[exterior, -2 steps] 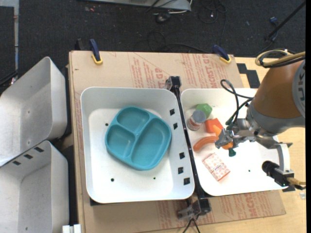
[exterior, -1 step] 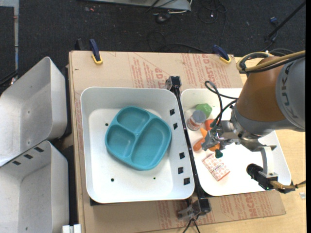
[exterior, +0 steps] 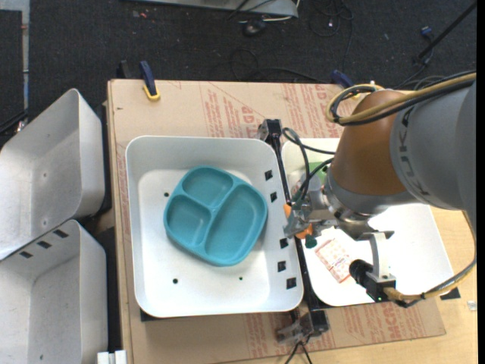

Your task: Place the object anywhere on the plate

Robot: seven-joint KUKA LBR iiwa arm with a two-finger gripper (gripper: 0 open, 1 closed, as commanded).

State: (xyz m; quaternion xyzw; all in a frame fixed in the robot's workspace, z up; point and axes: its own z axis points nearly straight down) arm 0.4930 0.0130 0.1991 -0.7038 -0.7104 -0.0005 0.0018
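Note:
A teal plate (exterior: 217, 214) with three compartments lies in the middle of the left white bin (exterior: 151, 279), and nothing rests on it. My gripper (exterior: 301, 222) hangs low over the left edge of the right bin (exterior: 424, 256), just past the divider between the bins. The bulky orange-banded wrist (exterior: 371, 158) covers most of it from above. A small orange piece (exterior: 309, 242) shows right below the gripper; whether it is held I cannot tell. A white packet with red print (exterior: 333, 255) lies on the bin floor beside it.
A pale green item (exterior: 318, 176) peeks out from under the wrist at the right bin's upper left. Black cable and clips run along the divider (exterior: 284, 203). Two tilted white bins (exterior: 45, 180) stand off the bench to the left.

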